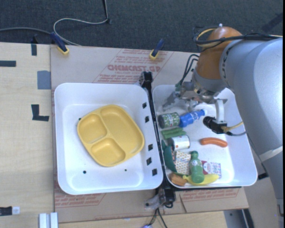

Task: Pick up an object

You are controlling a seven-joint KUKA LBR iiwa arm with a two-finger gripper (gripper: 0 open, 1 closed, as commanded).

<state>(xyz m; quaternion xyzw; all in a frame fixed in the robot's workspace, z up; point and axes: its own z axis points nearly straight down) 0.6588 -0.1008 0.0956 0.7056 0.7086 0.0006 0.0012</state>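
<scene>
A dark carpeted floor runs along the top of the camera view, and below it a pale wooden bench carries a sheet of brown printed cardboard (pixel 128 68) under two shallow white plastic bins.

The left bin (pixel 69 141) holds a yellow three-compartment plastic tray (pixel 110 135), lying flat near the bin's centre and turned at a slant.

A row of black clips (pixel 149 127) marks the seam where the two bins meet.

The right bin (pixel 237 151) is crowded along its 9 o'clock to 6 o'clock side. A blue plastic bottle with a green-and-silver label (pixel 179 119) lies on its side at about 10 o'clock from the bin's centre, its blue cap pointing toward 3 o'clock. Just below it sits a small white-and-green can (pixel 178 142). At 6 o'clock lie a green plastic bottle (pixel 195 169), a printed white-and-red packet (pixel 212 168) and a yellow banana-shaped toy (pixel 205 179), all touching or overlapping. An orange carrot-shaped toy (pixel 213 142) lies alone near the centre, toward 3 o'clock.

The grey arm with its orange band enters from 3 o'clock, and its gripper (pixel 189 97) is low over the bin's 12 o'clock end, just above the blue bottle. How far apart its fingers stand cannot be told, and nothing is seen between them.
</scene>
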